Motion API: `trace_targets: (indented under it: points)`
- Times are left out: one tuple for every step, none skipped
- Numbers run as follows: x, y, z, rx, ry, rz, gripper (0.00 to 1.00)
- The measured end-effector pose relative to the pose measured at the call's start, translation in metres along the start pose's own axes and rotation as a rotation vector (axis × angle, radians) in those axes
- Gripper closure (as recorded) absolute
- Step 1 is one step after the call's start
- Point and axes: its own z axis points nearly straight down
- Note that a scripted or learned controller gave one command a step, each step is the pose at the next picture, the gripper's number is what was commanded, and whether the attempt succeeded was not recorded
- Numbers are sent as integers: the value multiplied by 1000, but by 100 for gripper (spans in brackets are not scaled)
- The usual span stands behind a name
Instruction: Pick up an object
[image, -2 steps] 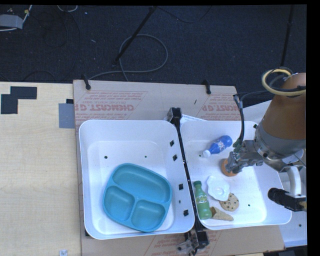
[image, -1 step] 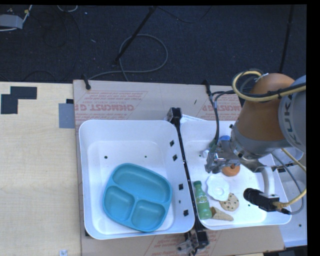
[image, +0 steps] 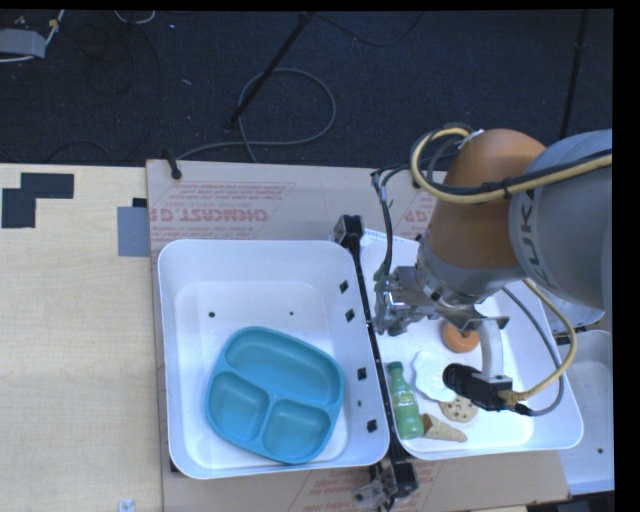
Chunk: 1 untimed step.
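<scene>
Likely light, stiff and slippery, the small green plastic bottle (image: 404, 399) in the right white bin (image: 556, 425) is best gripped across its body; the gripper's (image: 392, 312) state cannot be told

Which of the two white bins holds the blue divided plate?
The left bin; the blue plate lies in it, while the right bin holds small food items.

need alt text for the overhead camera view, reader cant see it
A grey and orange robot arm reaches from the right over the right bin, above small items: a green bottle, an orange round piece, a cookie and a cone-shaped piece. The left bin holds a blue divided tray.
</scene>
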Motion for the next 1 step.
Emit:
trace_targets:
  points:
    - [54, 6, 13, 2, -1, 1, 100]
